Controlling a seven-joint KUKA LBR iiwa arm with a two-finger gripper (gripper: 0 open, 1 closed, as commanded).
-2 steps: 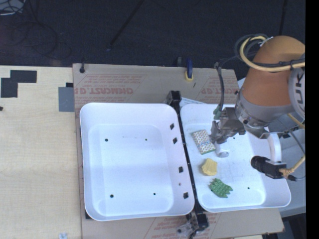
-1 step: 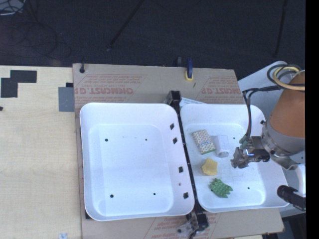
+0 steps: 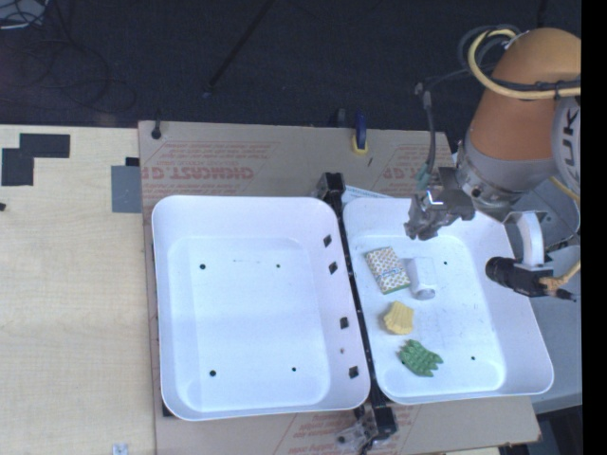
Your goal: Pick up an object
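Checkered packet (image 3: 387, 269): a small flat item with a white and teal chequer pattern, lying on the floor of the right bin (image 3: 512, 349), in its upper middle part, turned a little off square.
Grey piece (image 3: 420, 280): a small pale grey object just beside the packet on its right — too small to name.
Yellow lump (image 3: 398, 318): a soft-looking yellow item below the packet, near the bin's left wall.
Green item (image 3: 418, 358): a ragged, leafy green thing below the yellow lump, toward the bin's near edge.
Gripper (image 3: 424, 224): dark grey, over the far left part of the right bin, above the packet and apart from it. Whether its fingers are apart or together cannot be told from this slanted view; nothing is seen between them.
Arm (image 3: 520, 93): it enters from the right, with its broad orange band at the upper right and yellow and grey cables looped about it.
Left bin (image 3: 175, 254): white and shallow, side by side with the right bin, joined along the middle by black clips (image 3: 343, 322).
Bench (image 3: 66, 301): pale wood at the left with dark rectangles on it — a brown board with printed lettering lies under both bins.
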